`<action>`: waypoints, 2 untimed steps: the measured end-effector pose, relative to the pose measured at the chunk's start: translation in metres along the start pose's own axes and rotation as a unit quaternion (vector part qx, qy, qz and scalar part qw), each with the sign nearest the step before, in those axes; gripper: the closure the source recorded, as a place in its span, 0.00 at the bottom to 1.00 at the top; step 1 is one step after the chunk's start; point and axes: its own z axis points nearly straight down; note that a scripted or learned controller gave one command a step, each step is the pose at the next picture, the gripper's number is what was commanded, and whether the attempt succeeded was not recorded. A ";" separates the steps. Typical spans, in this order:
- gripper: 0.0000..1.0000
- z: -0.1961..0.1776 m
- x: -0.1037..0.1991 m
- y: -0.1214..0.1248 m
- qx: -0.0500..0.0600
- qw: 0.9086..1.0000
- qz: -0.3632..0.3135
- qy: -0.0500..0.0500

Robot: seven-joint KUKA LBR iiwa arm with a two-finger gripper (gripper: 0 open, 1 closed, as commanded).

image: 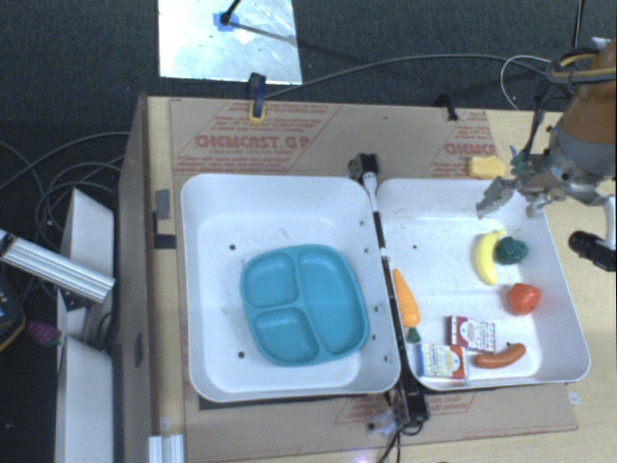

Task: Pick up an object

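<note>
The right bin [439, 222] holds a yellow banana [485, 258] with a green broccoli piece [512, 251] touching its right side. Nearer the front lie a red tomato [522, 298], a sausage [498, 356], and two small cartons [470, 334] [442, 362]. An orange carrot [407, 302] lies along the bin's left wall. My gripper [514, 200] hangs over the far right part of this bin, just behind the banana. It is open, fingers spread, with nothing between them.
The left bin [217, 220] holds a blue divided plate [304, 304]. A yellow block [488, 167] rests on the cardboard behind the right bin, close to the gripper. Cables run across the bench's back edge.
</note>
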 end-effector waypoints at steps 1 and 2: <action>0.00 0.100 -0.003 -0.011 0.002 1.000 0.001 0.001; 0.00 0.107 -0.020 -0.043 0.001 1.000 0.001 -0.001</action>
